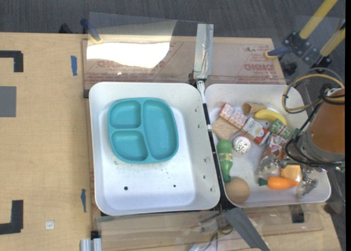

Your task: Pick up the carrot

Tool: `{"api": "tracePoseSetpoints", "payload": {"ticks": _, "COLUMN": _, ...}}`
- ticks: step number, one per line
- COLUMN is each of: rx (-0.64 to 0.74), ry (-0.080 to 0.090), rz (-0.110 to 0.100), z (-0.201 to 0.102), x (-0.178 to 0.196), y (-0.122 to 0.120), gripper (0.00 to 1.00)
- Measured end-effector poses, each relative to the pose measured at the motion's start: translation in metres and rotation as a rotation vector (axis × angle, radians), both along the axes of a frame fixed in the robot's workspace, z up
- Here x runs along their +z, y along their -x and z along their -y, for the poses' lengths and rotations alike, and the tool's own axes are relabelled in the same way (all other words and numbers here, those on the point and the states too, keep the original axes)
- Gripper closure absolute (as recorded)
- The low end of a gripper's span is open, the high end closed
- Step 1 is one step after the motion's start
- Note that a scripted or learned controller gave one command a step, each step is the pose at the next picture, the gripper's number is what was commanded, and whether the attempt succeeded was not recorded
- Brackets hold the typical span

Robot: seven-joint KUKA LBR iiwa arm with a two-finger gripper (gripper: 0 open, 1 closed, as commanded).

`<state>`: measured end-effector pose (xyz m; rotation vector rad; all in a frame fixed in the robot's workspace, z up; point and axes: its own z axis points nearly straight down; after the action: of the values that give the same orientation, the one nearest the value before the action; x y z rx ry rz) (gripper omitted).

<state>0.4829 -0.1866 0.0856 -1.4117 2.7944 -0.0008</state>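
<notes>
Bench first, operator: two white bins sit side by side on it. You've got the left bin carrying a teal divided plate, and the right bin crowded with toy food. Your arm comes in from the right, its orange band hanging over that bin's right side.

Now the clutter: a yellow banana toward the back, small printed cartons beside it, a cracker, a green bottle, a white ball, and a tan egg at the front edge.

And there's your carrot, orange, lying flat near the front of the right bin, its long axis running roughly left to right, green tip pointing left toward the egg. A yellow-orange block sits touching it just behind.

Your gripper is low, just right of the carrot's thick end, practically beside it. Whether it's released or clenched, you can't tell from here; the metal is too small and tangled with clutter. Nothing shows the carrot gripped.

So the move turns on this: the carrot lies just left of the gripper, lengthwise toward it, which likely calls for closing across the short width.

Writing: red lettering on the board behind the bins is too faint to read, and the carton labels are illegible.
</notes>
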Motion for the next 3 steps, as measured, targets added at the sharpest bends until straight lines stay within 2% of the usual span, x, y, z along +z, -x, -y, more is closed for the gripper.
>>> {"api": "tracePoseSetpoints", "payload": {"ticks": 1, "rx": -0.007, "ry": 0.005, "rz": 0.0, "z": -0.053, "x": 0.001, "y": -0.001, "gripper": 0.0}}
{"api": "tracePoseSetpoints", "payload": {"ticks": 2, "rx": 0.035, "ry": 0.002, "rz": -0.006, "z": -0.069, "x": 0.029, "y": 0.002, "gripper": 0.0}}
{"api": "tracePoseSetpoints", "payload": {"ticks": 3, "rx": 0.364, "ry": 0.005, "rz": 0.001, "z": -0.041, "x": 0.001, "y": 0.0, "gripper": 0.0}}
